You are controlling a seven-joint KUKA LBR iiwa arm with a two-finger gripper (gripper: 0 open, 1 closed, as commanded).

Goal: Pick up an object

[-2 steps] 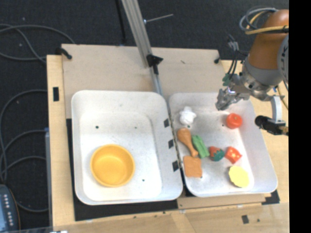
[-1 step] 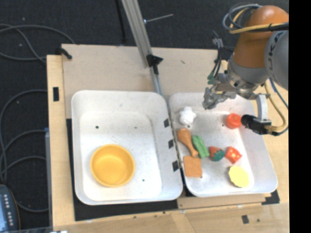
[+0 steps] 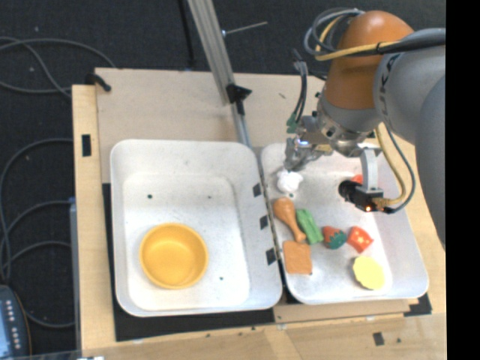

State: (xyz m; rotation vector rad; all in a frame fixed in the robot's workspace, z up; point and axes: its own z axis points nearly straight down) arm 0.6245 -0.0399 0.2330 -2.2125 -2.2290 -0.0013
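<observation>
My gripper (image 3: 297,156) hangs over the far left corner of the right bin (image 3: 397,231). Directly below it, a small white object (image 3: 289,180) rests on the bin floor, very near or touching the gripper's tip. Toward the front lie a tan drumstick (image 3: 287,216), a green piece (image 3: 308,226), a red and green piece (image 3: 335,238), a red pepper (image 3: 361,238), an orange-brown block (image 3: 298,259) and a yellow round slice (image 3: 369,273).
A yellow bowl (image 3: 174,255) stands in the front of the left bin (image 3: 187,171). A metal post (image 3: 217,51) rises slantwise behind the bins. The arm's orange band (image 3: 364,58) and cables hang over the right bin's far side.
</observation>
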